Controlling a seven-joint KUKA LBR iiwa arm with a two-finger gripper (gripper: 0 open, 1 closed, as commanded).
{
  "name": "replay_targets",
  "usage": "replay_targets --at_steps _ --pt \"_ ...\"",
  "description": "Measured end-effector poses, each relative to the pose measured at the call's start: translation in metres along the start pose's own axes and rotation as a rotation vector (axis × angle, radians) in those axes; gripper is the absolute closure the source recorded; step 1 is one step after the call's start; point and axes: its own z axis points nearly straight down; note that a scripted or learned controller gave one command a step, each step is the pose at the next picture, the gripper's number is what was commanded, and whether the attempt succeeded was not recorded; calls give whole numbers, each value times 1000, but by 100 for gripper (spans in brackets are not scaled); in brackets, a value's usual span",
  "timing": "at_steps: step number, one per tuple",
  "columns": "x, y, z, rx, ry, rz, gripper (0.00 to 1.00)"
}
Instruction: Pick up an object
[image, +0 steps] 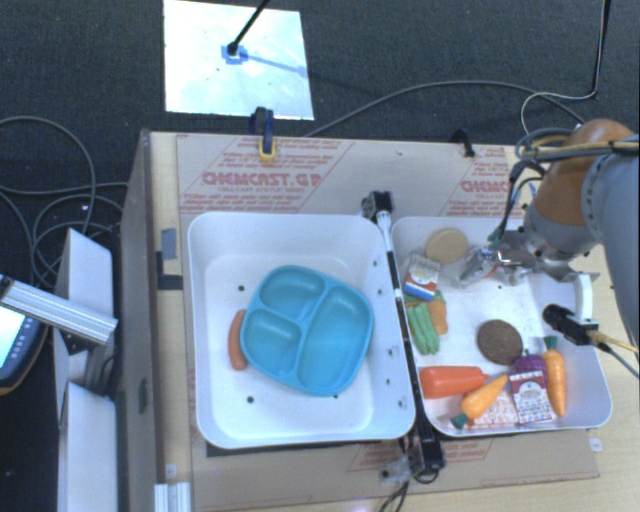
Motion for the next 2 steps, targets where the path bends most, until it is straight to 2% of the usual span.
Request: replay_targets --at_steps 1,2 --pt "10 -57 0 1 0 2 0" --pt "-32 -53 0 0 0 3 0"
